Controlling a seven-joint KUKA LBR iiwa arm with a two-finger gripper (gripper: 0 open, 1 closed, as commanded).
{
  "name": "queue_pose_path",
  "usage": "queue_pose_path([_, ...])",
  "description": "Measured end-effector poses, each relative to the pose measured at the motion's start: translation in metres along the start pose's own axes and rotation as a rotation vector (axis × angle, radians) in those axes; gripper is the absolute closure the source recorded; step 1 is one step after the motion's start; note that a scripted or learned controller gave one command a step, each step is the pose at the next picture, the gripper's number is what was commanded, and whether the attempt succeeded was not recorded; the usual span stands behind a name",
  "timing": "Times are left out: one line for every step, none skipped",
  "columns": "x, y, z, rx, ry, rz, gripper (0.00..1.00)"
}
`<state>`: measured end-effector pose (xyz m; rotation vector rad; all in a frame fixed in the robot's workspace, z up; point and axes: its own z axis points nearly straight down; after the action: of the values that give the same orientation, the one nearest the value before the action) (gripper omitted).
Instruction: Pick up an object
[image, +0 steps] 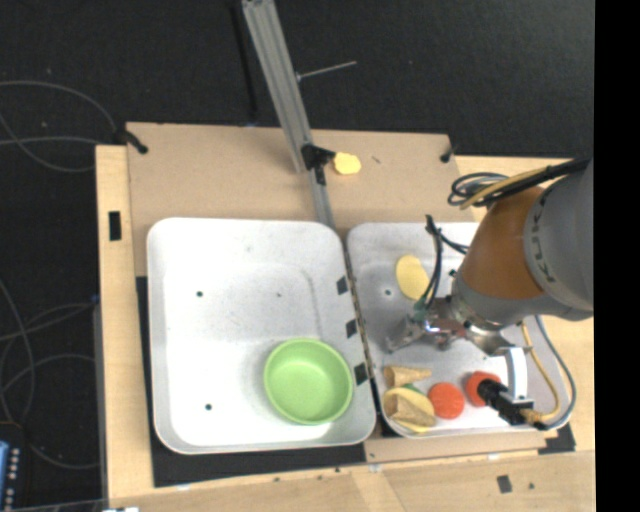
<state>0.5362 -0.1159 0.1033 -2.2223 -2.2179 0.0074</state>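
So the arm (520, 260) comes in from the right and hangs low over the right bin (375, 250), with the gripper (430, 328) down between the yellow piece (410, 275) and the food pile at the front, probably because most of the pickable stuff sits there. Can't tell if it's open or closed, the wrist blocks the view, and nothing looks held. The candidates are that yellow piece, two wedges (408, 390), an orange ball (447, 401) and a red thing (484, 386), while the green bowl (307, 380) sits alone in the left bin (200, 270).
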Motion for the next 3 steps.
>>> queue_pose_path([0.001, 0.002, -0.014, -0.008, 0.003, 0.004, 1.0])
queue_pose_path([0.003, 0.005, -0.078, -0.013, 0.001, -0.006, 1.0])
queue_pose_path([0.01, 0.01, -0.138, -0.013, 0.001, -0.007, 1.0])
